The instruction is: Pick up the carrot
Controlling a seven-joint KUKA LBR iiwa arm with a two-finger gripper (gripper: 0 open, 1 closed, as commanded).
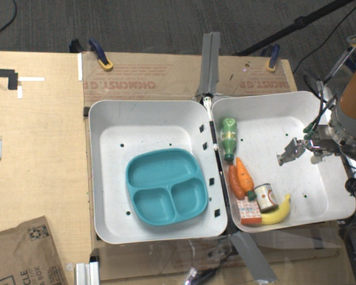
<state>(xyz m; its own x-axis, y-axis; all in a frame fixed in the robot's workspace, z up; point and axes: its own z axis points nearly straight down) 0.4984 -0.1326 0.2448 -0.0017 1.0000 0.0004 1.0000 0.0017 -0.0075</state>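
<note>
The orange carrot point(241, 176) lies in the right bin point(273, 108), close to its left wall, pointing up toward a green bottle point(228, 138). My gripper point(292, 152) hangs over the right half of the same bin, some way right of the carrot and slightly above it in the view. Nothing shows between its fingers. The arm comes in from the right edge.
Below the carrot lie a small can point(264, 197), a yellow banana point(276, 211) and a red-and-white box point(248, 211). The left bin point(107, 159) holds a teal divided plate point(166, 186). Cardboard and clamps sit behind the bins.
</note>
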